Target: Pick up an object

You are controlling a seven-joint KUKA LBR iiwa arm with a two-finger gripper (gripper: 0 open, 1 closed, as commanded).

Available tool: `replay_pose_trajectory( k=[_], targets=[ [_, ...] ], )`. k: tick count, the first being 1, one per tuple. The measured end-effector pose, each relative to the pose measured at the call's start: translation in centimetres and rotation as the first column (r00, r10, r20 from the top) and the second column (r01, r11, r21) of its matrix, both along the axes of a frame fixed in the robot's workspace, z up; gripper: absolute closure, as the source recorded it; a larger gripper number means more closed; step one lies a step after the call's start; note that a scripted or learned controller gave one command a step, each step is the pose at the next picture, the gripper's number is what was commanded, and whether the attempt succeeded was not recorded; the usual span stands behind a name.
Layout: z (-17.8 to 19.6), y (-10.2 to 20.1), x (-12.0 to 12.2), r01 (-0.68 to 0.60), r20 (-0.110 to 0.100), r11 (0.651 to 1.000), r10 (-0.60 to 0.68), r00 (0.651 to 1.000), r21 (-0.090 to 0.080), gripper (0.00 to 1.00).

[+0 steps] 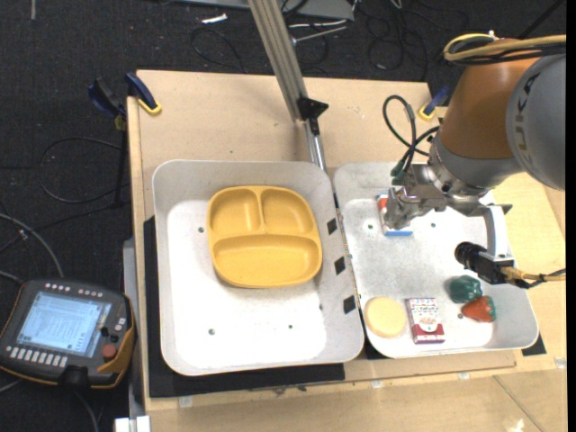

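Observation:
My gripper (397, 216) hangs low over the back left part of the right bin (423, 268). Under its tip lie a small blue and white thing (399, 232) and a bit of red at its left. Whether anything sits between its fingers is hidden by the wrist. Along the bin's front lie a pale yellow round disc (385, 317), a red and white box (426, 320), a green piece (465, 288) and a red strawberry-like piece (480, 310).
The left bin (180, 268) holds a yellow divided plate (265, 237). A slanted metal pole (281, 48) rises behind the bins. A teach pendant (63, 329) lies off the bench at the left.

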State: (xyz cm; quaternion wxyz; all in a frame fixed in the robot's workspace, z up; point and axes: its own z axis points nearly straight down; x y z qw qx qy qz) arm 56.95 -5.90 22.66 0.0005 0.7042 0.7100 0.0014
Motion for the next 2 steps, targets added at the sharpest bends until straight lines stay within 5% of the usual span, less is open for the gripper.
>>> replay_pose_trajectory(
  k=[2],
  targets=[
    [0.7, 12.0, 2.3, -0.001, -0.002, 1.0, 0.001, 1.0, 0.001, 1.0]
  ],
)
